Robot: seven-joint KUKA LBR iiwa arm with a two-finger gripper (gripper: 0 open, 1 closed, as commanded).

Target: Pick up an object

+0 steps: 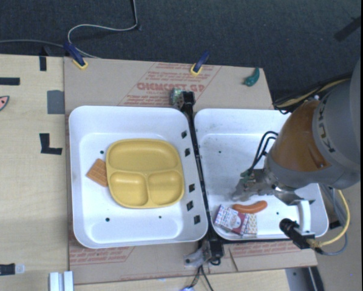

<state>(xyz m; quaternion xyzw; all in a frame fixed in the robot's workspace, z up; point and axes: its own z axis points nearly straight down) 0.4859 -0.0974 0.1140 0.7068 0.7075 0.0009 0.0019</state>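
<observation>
The left bin (78, 162) holds a yellow divided plate (146, 171) and a tan cracker (98, 173) beside it. The right bin (230, 132) holds an orange sausage (249, 207) and a small printed packet (235, 220) near its front edge. The end effector (247, 187) hangs just above the sausage; its grip state cannot be told.

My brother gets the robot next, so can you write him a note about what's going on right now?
End effector: low in the right bin, just above the orange sausage; nothing seen held.
Things: sausage and a red-and-white packet lie near the right bin's front edge. The yellow divided plate sits in the left bin, overlapping a tan cracker-like piece at its left.
Done: nothing picked up yet.
Left: grasp one object, probably the sausage, and lift it.
</observation>
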